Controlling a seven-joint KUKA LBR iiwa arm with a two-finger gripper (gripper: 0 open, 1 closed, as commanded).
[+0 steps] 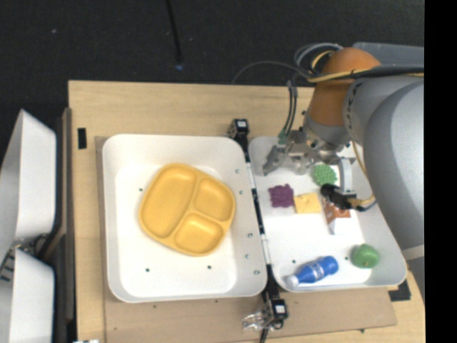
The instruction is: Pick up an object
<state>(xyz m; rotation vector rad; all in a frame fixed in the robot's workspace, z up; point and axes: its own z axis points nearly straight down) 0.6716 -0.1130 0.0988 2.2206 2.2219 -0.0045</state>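
Note:
The right bin [300,238] holds several small objects. A purple lumpy piece [281,196] lies next to a flat yellow block [308,204]. A green bumpy object [325,173] sits just behind them, and a reddish-brown item [335,209] lies to their right. A blue bottle [315,270] lies on its side near the front edge, with a green apple [365,256] at the front right. My gripper [303,156] hangs low over the back of this bin, just behind the purple piece and touching or very close to the green bumpy object. Nothing is visibly held.
The left bin [114,213] carries a yellow divided plate [187,209] in its middle. The grey arm and its orange band [335,91] cover the back right corner of the right bin. Cables loop behind the wrist. White containers stand off the bench at far left.

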